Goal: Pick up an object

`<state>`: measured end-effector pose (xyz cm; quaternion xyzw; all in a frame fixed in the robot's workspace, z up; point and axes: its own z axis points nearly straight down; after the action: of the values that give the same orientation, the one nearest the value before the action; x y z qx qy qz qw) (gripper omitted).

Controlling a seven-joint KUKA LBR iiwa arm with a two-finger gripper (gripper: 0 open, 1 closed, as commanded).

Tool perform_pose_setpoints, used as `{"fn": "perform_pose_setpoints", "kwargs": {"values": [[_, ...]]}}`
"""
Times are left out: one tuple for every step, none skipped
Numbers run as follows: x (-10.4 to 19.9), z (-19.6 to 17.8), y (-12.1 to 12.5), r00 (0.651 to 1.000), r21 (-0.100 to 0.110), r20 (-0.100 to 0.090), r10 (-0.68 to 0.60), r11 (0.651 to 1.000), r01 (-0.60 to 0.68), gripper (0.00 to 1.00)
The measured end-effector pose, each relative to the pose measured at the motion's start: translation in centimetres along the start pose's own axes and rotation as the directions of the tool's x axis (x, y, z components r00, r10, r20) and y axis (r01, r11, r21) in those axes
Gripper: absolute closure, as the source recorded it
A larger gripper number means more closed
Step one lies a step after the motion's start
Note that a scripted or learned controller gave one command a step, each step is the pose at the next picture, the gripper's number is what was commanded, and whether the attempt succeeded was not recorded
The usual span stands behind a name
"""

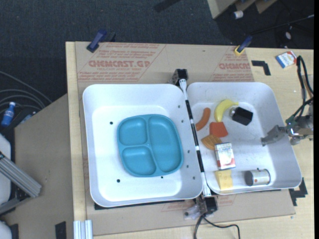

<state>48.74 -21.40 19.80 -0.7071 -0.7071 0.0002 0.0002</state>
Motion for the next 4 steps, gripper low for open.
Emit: {"fn": "perform_pose_setpoints", "kwargs": {"values": [[8.2, 8.7, 6.3, 1.000, 0.003, -0.003, -0.002, 1.000, 0.002, 0.00], [11.1, 10.9, 9.0, 1.000, -0.009, 0.000, -0.001, 1.000, 0.001, 0.00], [11.1, 10.0, 9.0, 1.000, -0.009, 0.000, -0.002, 1.000, 0.002, 1.00], [11.1, 10.0, 9.0, 1.000, -0.009, 0.000, -0.001, 1.000, 0.001, 0.00]]}}
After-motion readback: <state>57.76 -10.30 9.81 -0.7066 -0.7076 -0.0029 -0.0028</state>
